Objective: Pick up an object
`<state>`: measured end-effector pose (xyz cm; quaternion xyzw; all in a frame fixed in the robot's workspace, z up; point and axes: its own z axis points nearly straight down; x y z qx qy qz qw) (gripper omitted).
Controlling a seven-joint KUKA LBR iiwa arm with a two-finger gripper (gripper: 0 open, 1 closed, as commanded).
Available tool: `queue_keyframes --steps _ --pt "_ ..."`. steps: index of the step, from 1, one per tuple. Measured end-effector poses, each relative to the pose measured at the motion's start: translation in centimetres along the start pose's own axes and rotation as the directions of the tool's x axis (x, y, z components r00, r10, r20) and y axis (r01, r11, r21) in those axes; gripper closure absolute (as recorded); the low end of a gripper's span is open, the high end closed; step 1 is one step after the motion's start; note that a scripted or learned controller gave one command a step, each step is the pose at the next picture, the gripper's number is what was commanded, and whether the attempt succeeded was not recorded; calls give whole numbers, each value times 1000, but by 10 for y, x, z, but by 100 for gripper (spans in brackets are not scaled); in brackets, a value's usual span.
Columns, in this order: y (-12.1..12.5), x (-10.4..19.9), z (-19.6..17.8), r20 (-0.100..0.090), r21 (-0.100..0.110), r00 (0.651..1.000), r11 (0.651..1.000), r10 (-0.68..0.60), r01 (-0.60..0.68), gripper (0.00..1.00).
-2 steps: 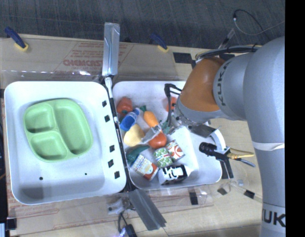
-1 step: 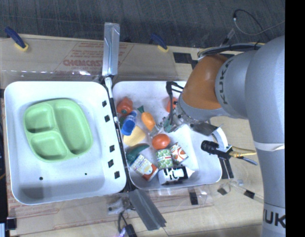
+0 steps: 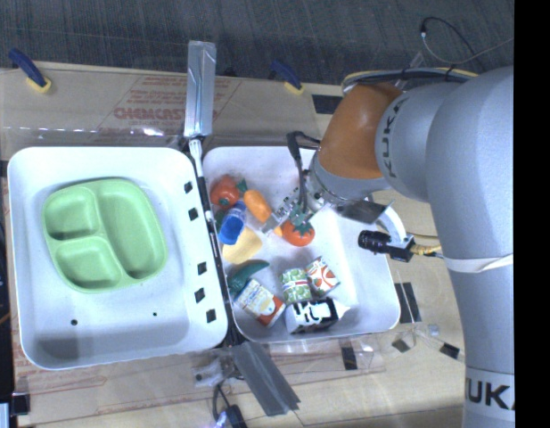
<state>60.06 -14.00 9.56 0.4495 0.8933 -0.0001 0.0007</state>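
Bins are sitting side by side on the bench, two shallow white plastic trays with rounded corners. The left bin [image 3: 43,328] is holding a pale green divided plate [image 3: 103,233] with three smooth compartments, lying toward the bin's far left. The right bin [image 3: 374,285] is carrying a scatter of small toy foods. The grey arm [image 3: 453,150], with its orange band, is reaching in from the right and covering the bin's far right corner. The gripper [image 3: 295,217] is pointing down into the middle of the right bin, just above a small red-orange tomato [image 3: 299,234] with a green top; whether its tips are spread or pinched cannot be told. Near the divider, a round red tomato toy [image 3: 225,192] is lying beside an orange piece [image 3: 256,205], a blue piece [image 3: 231,229] and a yellow wedge [image 3: 242,248]. Toward the near edge, printed cartons [image 3: 308,282] are clustering next to a black-and-white box [image 3: 314,314].
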Motion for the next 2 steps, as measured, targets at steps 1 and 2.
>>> queue_keyframes --steps 1,2 --pt "1 0 -10 1 0 1000 1000 -4 4 100" --pt "10 69 -112 -1 2 937 937 350 -350 100"
